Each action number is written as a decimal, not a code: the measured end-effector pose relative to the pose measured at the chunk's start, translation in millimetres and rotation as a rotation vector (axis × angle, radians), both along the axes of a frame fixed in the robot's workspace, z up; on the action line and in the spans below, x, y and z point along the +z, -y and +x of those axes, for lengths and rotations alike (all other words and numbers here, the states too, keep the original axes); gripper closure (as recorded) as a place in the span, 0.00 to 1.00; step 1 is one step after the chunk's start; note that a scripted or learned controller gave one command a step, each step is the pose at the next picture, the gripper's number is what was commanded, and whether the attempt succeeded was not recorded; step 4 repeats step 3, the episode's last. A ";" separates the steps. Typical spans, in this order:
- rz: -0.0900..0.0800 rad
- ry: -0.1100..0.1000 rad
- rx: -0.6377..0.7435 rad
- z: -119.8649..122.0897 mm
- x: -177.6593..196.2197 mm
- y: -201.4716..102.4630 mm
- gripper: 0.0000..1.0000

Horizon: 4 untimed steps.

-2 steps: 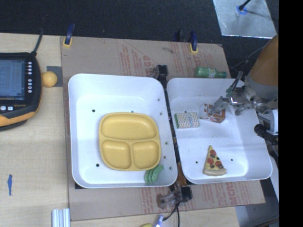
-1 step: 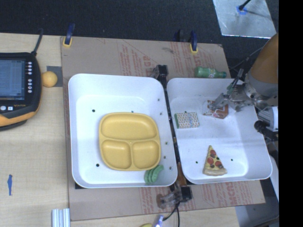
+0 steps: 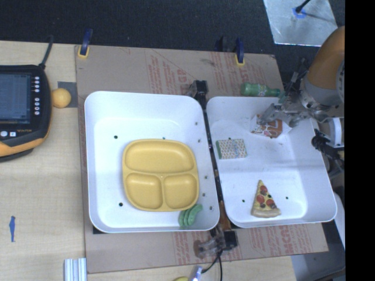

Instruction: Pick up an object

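The gripper (image 3: 274,117) sits low over a small red and white packet (image 3: 268,128) right under its tips. I cannot tell if it is open or closed. The flat packet could slip away. The metal hides its top, and the picture is blurry there.

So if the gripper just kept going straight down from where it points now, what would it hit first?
Most likely the small red-and-white item lying in the right bin; the gripper sits right over it, though depth is hard to judge.
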<state>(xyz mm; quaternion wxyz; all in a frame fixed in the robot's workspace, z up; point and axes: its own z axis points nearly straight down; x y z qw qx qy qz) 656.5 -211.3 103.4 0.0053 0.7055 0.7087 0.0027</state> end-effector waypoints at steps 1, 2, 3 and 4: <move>-0.005 0.003 -0.002 4.3 0.1 -5.1 0.00; 0.003 0.004 0.000 4.0 -0.1 -0.1 0.00; 0.004 -0.010 -0.002 0.4 33.5 0.8 0.00; 0.004 -0.010 -0.002 0.4 33.5 0.8 0.00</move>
